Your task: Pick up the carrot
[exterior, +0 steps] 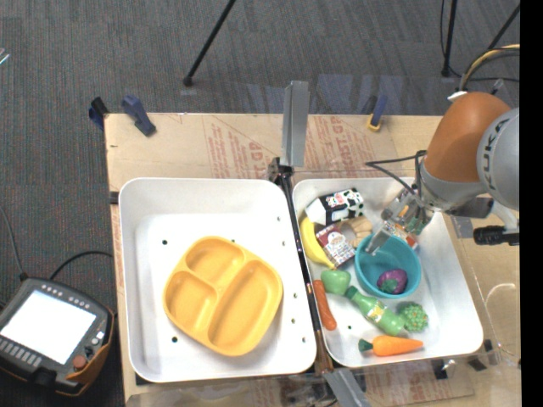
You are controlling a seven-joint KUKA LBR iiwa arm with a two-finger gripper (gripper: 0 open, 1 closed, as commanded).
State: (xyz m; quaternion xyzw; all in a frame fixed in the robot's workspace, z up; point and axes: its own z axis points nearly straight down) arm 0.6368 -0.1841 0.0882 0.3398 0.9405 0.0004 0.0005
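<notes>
**A:** Where is the carrot (392,345) right now?

**B:** It lies on its side at the lower edge of the right bin (465,312), in the lower right of the frame, tip pointing right and green end to the left. A green bottle (374,309) and a bumpy green toy (414,317) sit just above it.

**A:** And the pincer (379,242)?

**B:** It hangs in the middle right of the frame, over the upper left rim of a teal bowl (388,268) that has a purple thing inside. Its fingers look close together with nothing between them. It is well apart from the carrot.

**A:** What could go wrong from here?

**B:** I'd judge a few things. The pincer sits so near the bowl rim that a low sweep toward the carrot could knock or drag the bowl. The carrot is hard by the bin's lower wall, so one finger may land on the wall or slide the carrot along it. The bottle and the bumpy toy could be caught instead. A long orange-red thing (325,305) near the bin's left wall might also be mistaken for the carrot.
</notes>
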